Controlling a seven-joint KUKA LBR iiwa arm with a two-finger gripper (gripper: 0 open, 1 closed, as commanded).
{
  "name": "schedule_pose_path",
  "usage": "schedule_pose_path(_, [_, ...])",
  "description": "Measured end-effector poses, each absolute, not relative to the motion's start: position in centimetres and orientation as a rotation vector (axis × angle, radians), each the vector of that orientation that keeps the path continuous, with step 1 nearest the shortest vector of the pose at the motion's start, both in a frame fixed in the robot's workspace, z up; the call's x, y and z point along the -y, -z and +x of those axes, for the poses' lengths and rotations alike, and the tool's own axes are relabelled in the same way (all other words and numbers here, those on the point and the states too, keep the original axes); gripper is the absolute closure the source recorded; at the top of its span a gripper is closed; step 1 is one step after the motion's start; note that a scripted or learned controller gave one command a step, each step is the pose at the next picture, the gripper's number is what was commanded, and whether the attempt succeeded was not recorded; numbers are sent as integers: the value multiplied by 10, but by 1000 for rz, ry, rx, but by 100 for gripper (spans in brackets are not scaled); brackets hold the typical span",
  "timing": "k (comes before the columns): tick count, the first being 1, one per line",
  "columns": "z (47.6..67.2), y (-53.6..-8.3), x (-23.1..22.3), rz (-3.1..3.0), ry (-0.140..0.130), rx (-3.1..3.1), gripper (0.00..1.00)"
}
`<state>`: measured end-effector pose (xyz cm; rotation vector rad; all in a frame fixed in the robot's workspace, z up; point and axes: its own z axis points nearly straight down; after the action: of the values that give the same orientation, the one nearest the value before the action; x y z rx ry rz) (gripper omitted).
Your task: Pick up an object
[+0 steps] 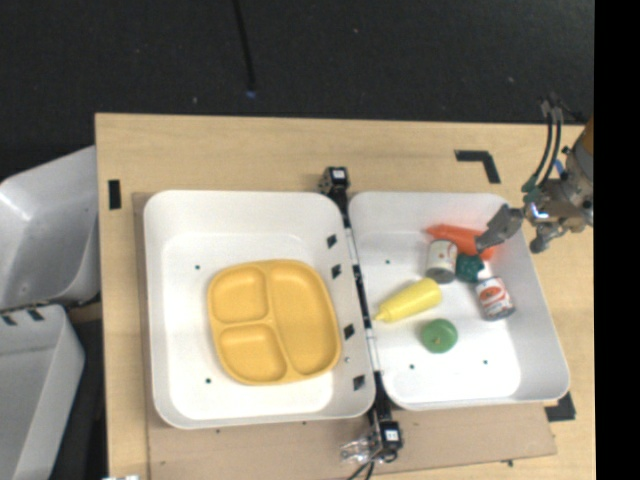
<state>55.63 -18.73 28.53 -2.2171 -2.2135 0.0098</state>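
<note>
Camera view: orange carrot-shaped toy (457, 235) lies in the right white bin (520, 368), upper part, long axis roughly left-right w/ a slight tilt, thicker end toward the bin's left. Just below it: small grey tin can (439, 260), teal round piece (469, 267), red-and-white can (493, 298). Further down, yellow squeeze bottle (408, 300) lies slanted, nozzle to lower left; green round toy (437, 336) near it. Two-finger gripper (520, 226) sits at carrot's right end; can't tell its opening. Left white bin (170, 268) holds yellow divided plastic tray (271, 321).
</note>
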Motion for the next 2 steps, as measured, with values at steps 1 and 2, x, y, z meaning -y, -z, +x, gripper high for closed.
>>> schedule_pose_path(1, [558,-292,187,-2221,0,2224,0])
schedule_pose_path(2, [557,-249,184,-2222,-4,2220,0])
